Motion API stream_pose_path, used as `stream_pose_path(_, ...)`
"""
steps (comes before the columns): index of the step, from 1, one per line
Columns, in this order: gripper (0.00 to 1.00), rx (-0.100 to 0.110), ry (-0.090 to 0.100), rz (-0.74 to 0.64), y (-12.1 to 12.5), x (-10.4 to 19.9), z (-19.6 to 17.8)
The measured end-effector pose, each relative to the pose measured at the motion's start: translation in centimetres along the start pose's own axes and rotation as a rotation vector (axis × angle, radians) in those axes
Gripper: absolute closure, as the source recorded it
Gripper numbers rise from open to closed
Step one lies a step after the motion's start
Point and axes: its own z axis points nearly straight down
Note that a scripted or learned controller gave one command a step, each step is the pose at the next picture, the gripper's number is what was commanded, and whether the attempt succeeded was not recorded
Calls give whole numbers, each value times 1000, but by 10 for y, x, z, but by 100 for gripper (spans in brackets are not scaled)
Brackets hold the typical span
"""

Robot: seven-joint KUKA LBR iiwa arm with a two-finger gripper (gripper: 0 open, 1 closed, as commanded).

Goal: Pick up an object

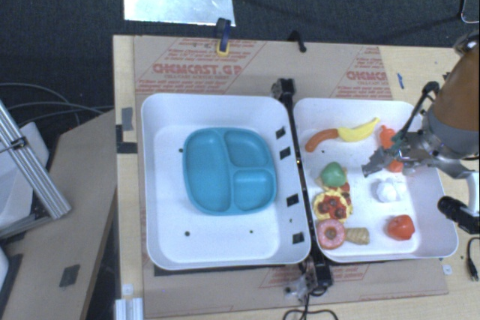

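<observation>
While the grey arm with the orange band [459,97] reaches in from the right of the camera view, its two-finger gripper [386,160] hangs over the right-hand shallow white bin [450,232], pointing left. Whether the jaws stand open or closed cannot be told — the tip is dark and blurred — and nothing is seen held between them.

Nearest candidate for the pick is the small white rounded object [386,191], lying just below the gripper in the view, toward the bin's near wall. It has no marked long axis, so approach angle looks uncritical. A green round toy vegetable [334,174] lies to the gripper's left; a yellow toy banana [358,130] and an orange-red toy sausage [321,139] lie up and to the left, both with long axes running roughly left-right. A red toy pepper [400,227] sits nearer the front wall.

Left of the divider, the other white bin [161,236] carries a blue sectioned plastic plate [229,168] — well apart from the gripper.
</observation>
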Motion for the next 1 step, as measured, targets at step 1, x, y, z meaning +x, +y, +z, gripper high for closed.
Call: stream_pose_path(1, 0, 1, 5, -11, 9, 101, 5)
